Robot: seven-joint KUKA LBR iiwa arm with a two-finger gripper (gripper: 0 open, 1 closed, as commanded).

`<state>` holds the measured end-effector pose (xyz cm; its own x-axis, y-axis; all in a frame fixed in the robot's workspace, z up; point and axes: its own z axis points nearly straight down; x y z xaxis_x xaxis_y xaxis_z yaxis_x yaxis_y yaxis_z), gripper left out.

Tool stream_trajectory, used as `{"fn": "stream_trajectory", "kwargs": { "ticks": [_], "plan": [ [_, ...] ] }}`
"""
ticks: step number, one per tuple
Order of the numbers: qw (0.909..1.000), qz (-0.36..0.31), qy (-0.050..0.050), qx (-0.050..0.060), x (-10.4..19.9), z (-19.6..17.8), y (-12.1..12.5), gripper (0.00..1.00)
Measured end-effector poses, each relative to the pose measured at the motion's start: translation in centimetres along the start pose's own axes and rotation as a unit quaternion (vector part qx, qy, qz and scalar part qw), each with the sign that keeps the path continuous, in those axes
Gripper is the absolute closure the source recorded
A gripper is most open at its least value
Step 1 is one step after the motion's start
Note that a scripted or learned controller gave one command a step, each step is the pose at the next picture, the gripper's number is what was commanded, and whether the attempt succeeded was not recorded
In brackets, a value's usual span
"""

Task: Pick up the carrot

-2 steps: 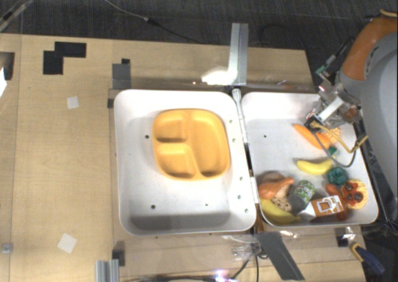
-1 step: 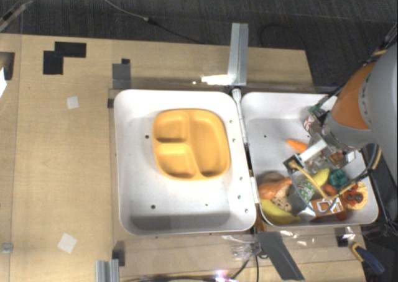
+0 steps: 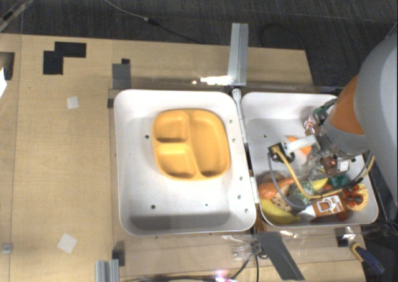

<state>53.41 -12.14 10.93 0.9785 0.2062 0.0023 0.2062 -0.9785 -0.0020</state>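
While the arm reaches in from the right over the right-hand bin (image 3: 261,116), the carrot (image 3: 298,145) lies on the white floor of that bin, toward its middle, an orange piece with a pale end pointing left. The gripper (image 3: 314,161) hangs just right of and slightly nearer than the carrot, low among wires and hardware that crowd the wrist; whether its pincer is spread or pressed together I cannot tell, since cables and the wrist body hide the tips. Nothing shows the carrot lifted: it seems to rest on the bin floor, so by my judgement the pick is not yet made (the approach looks close, but the grasp itself is left to do, then the lift). Nearer in the same bin lie a banana (image 3: 278,212), a round orange fruit (image 3: 273,185) and a small printed box (image 3: 328,205), all close by. The left bin (image 3: 127,169) holds a yellow divided plate (image 3: 189,144), well apart from the work.
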Motion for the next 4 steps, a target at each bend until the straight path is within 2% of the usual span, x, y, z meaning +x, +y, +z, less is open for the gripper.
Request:
{"fn": "stream_trajectory", "kwargs": {
  "ticks": [1, 2, 4],
  "plan": [
    [1.0000, -0.003, 0.004, 0.000, 4.8, -7.8, -6.3, 1.00],
    [0.9992, -0.039, 0.004, -0.002, 7.5, -16.8, -2.6, 1.00],
    [0.9988, -0.049, 0.003, -0.003, 7.8, -18.5, -2.9, 1.00]
  ]
}}
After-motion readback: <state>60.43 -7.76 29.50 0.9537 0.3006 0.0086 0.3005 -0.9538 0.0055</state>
